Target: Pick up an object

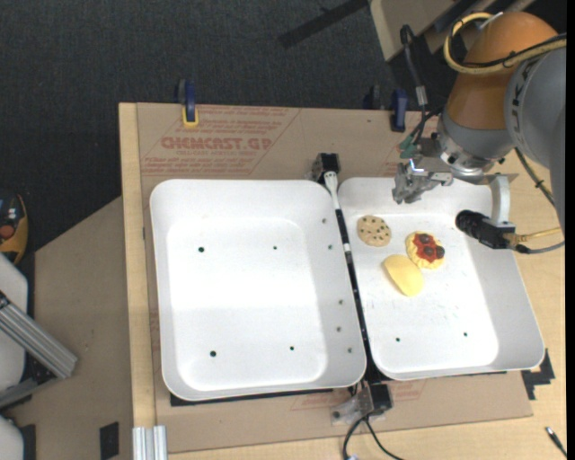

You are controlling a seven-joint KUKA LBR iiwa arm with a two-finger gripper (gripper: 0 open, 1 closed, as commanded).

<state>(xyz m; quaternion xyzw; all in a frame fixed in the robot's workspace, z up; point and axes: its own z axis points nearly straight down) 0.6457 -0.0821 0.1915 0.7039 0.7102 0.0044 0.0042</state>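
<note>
Arm (503, 81) cropped at right edge; claw (409, 190) blurred.

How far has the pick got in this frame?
Nothing looks picked yet: the cookie, the red-topped piece and the yellow piece all lie in the right bin. The gripper hangs at that bin's far edge, apart from them. Approach, grasp and lift remain.

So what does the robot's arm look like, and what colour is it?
The arm is thick, round and smooth grey, with a shiny orange band like a big collar above the wrist. A yellowish cable loops over the orange part, and thin wires run down toward the small metal gripper. A black piece with its own cable sticks out on one side.
</note>
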